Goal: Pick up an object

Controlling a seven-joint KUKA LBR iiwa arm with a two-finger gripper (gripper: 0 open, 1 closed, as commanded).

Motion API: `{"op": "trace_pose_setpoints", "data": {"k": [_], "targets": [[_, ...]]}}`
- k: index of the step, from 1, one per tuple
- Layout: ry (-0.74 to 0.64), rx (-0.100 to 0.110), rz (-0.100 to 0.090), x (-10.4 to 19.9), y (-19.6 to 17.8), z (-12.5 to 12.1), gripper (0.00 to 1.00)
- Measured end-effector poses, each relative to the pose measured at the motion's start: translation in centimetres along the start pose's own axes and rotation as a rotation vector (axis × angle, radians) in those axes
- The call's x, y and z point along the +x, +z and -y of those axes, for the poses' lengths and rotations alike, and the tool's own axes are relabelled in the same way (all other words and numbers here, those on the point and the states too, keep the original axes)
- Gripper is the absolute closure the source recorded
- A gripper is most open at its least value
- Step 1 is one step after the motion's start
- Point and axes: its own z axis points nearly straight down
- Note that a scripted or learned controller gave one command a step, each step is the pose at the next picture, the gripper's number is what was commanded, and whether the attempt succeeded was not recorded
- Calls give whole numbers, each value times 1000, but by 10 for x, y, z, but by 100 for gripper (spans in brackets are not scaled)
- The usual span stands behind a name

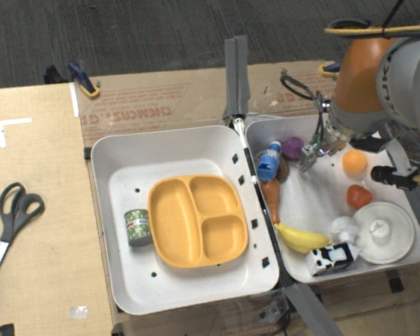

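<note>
In the right bin (299, 206) lie several objects: a blue bottle (268, 161), a purple piece (293, 147), an orange carrot-like item (272, 196), a banana (301, 237), a black-and-white toy (331, 258), a white round dish (384, 231), a red fruit (358, 195) and an orange ball (354, 162). My gripper (312, 153) hangs low over the back of this bin, just right of the purple piece and left of the orange ball. Nothing is visibly held.
The left bin (124, 271) holds a yellow divided plate (198, 220) and a small green can (138, 227). Scissors (10, 216) lie on the wooden bench at the left. The grey arm with its orange band (361, 71) crosses the right bin's back right corner.
</note>
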Motion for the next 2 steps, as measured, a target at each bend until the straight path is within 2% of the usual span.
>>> {"op": "trace_pose_setpoints", "data": {"k": [1, 2], "targets": [[33, -1, 1, -31, -113, -16, 100], [-59, 0, -1, 5, 0, 48, 100]]}}
